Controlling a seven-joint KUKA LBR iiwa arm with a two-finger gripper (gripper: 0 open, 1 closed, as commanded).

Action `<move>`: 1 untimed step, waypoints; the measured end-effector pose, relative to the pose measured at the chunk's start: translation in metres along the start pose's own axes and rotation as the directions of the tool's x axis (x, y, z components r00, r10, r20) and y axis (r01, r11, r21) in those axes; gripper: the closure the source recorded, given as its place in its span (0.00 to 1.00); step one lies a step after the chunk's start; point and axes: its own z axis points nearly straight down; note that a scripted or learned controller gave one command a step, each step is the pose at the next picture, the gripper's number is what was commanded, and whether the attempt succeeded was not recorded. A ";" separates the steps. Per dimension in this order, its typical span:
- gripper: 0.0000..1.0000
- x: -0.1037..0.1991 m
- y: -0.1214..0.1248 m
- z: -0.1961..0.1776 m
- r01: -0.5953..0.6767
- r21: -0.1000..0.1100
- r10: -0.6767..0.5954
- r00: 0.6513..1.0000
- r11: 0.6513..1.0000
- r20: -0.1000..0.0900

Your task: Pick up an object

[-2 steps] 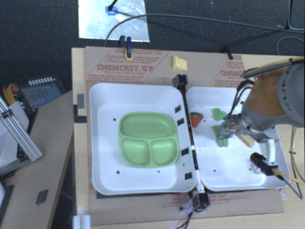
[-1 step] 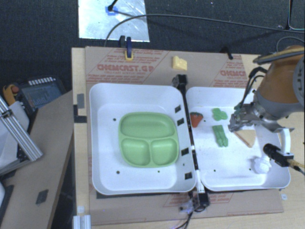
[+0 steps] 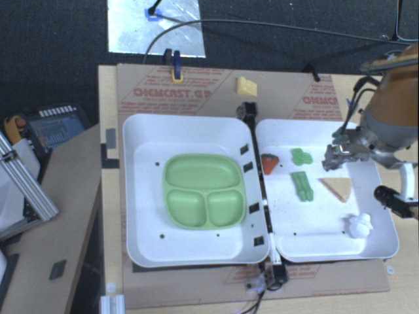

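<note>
At the right of the frame the grey two-finger tool (image 3: 335, 157) is hanging over the upper right part of the right-hand shallow white bin (image 3: 386, 241), and whether it is spread or pressed together cannot be told, since its dark tip is blurring into one mass at this slant. Nothing is showing as pinched in it. Just below the tool, toward the lower right of the frame, the tan wedge-shaped piece like a slice of bread (image 3: 337, 188) is lying flat on the bin floor, and it is looking like the likeliest thing to be picked. The trouble here is that the wedge is thin and low, so the tool could be closing above it or skidding it toward the bin wall if the descent is landing off its middle. To the left of the tool the small green block (image 3: 301, 156) and, below it, the long green ridged piece (image 3: 302, 185) are sitting near each other, so a drift leftward might be nudging one of them. Farther left the red rounded piece (image 3: 269, 163) is lying against the divide between the bins, and a white crumpled lump (image 3: 359, 226) is resting in the lower right corner. In the left white bin (image 3: 141, 142) the pale green three-compartment plastic tray (image 3: 203, 191) is sitting well apart from all this.
</note>
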 end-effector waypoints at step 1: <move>1.00 0.049 -0.002 0.005 0.004 0.006 -0.004 1.000 1.000 -0.003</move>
